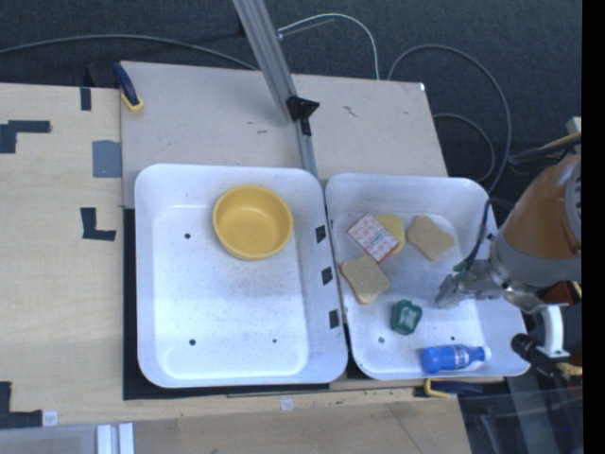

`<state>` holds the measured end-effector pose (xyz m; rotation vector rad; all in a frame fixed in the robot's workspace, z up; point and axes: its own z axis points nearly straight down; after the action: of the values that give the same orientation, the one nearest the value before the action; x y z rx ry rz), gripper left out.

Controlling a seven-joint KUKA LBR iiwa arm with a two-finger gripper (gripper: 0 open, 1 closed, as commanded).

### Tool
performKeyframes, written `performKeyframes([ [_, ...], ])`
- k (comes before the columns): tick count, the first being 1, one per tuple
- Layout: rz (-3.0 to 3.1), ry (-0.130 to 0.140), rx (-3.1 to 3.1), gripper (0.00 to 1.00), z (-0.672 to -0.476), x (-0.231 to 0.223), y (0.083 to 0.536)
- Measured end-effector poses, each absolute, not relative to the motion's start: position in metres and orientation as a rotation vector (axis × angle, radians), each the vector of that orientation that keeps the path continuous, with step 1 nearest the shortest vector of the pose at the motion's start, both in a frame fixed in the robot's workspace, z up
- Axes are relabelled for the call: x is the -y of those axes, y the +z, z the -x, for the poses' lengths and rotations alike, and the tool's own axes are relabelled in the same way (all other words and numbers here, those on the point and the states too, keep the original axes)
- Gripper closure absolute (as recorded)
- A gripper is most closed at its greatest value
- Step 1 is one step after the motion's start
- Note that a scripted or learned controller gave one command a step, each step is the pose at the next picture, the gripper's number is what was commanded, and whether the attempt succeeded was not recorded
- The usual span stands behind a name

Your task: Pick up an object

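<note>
Camera view is showing the gripper (452, 291) hovering low over the right bin (406, 185), near its right wall; whether it is spread or pressed together is impossible to tell, and nothing is visibly sitting in it. Closest candidates are lying to its left: the green object (406, 317) slightly lower, the tan sponge (431, 237) higher up. A blue bottle (452, 357) is resting below, its long axis running left-right. The yellow bowl (251, 221) is sitting well apart in the left bin (161, 282).
</note>
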<state>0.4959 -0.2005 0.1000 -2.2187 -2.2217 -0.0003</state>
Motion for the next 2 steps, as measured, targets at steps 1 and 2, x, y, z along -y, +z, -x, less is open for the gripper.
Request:
performKeyframes([
  [1,2.22,-0.002,2.226,1.0,-0.502,0.193,0.146],
  [2,2.222,-0.003,2.227,1.0,-0.5,0.186,0.206],
])
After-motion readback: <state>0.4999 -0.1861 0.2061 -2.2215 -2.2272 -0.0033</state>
